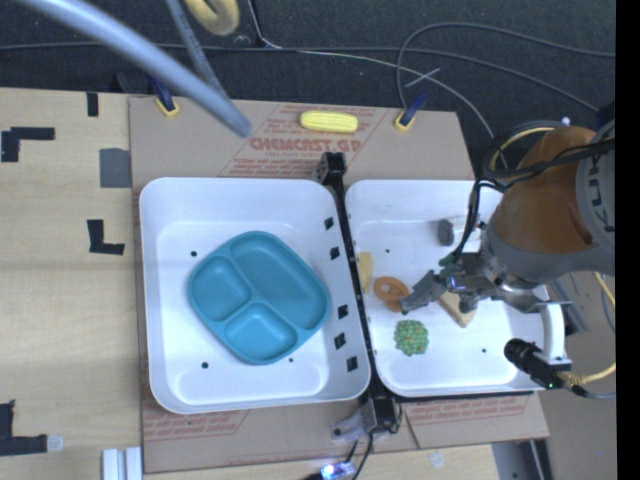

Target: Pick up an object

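The gripper [438,290] is seen low in the right bin [420,200], beside an orange ring [390,289]; its opening cannot be told.

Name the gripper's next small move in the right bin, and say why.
Probably a short shift toward the green broccoli-like piece: the gripper sits low over the right bin, and that piece lies apart from the others.

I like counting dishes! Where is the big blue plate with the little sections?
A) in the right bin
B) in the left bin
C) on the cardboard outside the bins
B: the blue plate lies flat in the left bin, while the right bin holds small items like the green broccoli piece.
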### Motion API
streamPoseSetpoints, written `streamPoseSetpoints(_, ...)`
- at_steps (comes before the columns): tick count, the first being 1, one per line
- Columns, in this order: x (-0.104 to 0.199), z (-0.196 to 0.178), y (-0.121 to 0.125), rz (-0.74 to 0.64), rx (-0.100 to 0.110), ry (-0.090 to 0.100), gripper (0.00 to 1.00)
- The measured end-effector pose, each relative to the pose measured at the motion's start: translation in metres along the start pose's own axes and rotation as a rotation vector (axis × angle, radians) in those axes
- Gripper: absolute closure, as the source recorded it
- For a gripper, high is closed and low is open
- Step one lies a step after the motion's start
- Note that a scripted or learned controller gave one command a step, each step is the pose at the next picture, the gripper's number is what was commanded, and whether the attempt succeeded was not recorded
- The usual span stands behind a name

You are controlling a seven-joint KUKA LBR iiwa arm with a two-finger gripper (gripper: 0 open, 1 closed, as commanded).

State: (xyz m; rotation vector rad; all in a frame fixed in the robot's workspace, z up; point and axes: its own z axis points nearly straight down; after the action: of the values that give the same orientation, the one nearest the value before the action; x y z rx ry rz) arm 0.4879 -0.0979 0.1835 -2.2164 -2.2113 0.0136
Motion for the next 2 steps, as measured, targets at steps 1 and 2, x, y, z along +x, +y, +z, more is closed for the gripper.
streamPoseSetpoints(1,0.000,-0.005,0.003,-0.003,-0.012,-0.002,0.00)
streamPoseSetpoints(2,0.004,0.059,0.003,-0.003,-0.005,0.000,0.00)
